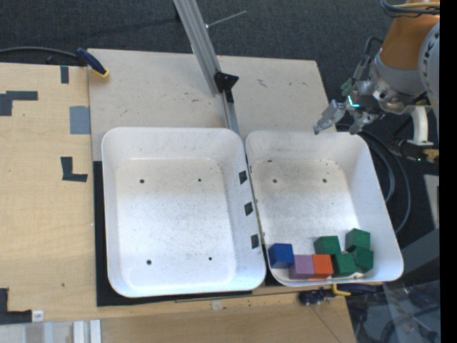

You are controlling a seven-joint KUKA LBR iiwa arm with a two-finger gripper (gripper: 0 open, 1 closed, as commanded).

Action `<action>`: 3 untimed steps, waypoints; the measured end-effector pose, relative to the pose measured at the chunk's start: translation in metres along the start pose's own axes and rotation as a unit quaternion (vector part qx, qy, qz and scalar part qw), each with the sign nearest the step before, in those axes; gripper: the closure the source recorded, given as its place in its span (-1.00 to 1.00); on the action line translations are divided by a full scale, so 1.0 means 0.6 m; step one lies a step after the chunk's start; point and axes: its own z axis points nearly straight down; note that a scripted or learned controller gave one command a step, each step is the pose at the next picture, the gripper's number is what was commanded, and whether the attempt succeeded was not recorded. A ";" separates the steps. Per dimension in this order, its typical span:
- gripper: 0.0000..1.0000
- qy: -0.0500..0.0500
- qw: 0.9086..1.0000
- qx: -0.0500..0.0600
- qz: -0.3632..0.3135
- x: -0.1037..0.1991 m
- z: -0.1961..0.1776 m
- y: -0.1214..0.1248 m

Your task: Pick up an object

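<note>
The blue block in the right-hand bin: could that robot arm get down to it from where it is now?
Probably yes: the blue block lies uncovered, open from above, though the purple block crowds one side. The gripper hangs over the bin's far rim.

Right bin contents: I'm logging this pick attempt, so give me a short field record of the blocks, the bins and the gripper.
right bin: blocks clustered in its near corner
blue block: leftmost of the cluster
purple block: beside the orange block
green blocks: several, right of the orange one
left bin: beside the right bin
gripper: above the right bin's far rim, holding nothing visible
</note>
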 end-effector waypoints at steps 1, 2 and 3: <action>-1.00 -0.001 1.000 -0.002 -0.001 0.000 -0.006 0.001; -1.00 -0.001 1.000 0.000 0.000 0.012 0.071 -0.001; -1.00 -0.001 1.000 0.001 -0.001 0.012 0.174 0.010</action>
